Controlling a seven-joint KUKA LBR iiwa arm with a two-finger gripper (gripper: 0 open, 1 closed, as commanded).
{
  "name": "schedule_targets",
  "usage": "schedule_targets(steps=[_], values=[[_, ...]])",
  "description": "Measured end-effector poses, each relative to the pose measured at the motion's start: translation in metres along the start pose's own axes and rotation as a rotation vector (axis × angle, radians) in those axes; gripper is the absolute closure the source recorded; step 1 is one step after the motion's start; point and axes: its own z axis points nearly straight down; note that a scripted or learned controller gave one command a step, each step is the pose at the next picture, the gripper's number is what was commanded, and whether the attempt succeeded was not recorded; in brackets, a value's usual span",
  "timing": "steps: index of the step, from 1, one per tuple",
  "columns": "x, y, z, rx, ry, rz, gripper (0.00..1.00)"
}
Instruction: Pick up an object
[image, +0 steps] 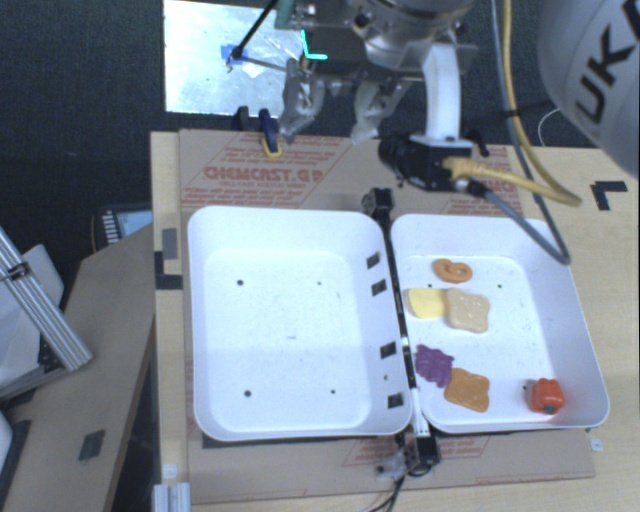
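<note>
My gripper (332, 112) hangs high at the top of the camera view, above the back edge of the bench, fingers spread apart with nothing between them. The right bin (560, 300) holds several toy foods: an orange pretzel (453, 270), a yellow cheese slice (427, 303), a beige toast (467, 311), purple grapes (434, 364), an orange cracker-like piece (468, 389) and a red-orange pepper (545, 396). All lie well below and to the right of the gripper.
The left bin (290, 320) sits beside the right one, joined by a black clip strip (390, 300). A yellow cable (510, 180) and black fitting (425, 160) cross behind the right bin. A blue-yellow clamp (268, 133) grips the cardboard at the back.
</note>
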Motion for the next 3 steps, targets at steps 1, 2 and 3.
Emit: schedule_targets(steps=[1,2,3], values=[[0.000,0.000,-0.012,-0.003,0.001,-0.002,1.00],[-0.128,-0.067,0.021,0.006,-0.005,0.020,1.00],[-0.096,-0.065,0.066,0.008,-0.003,0.004,1.00]])
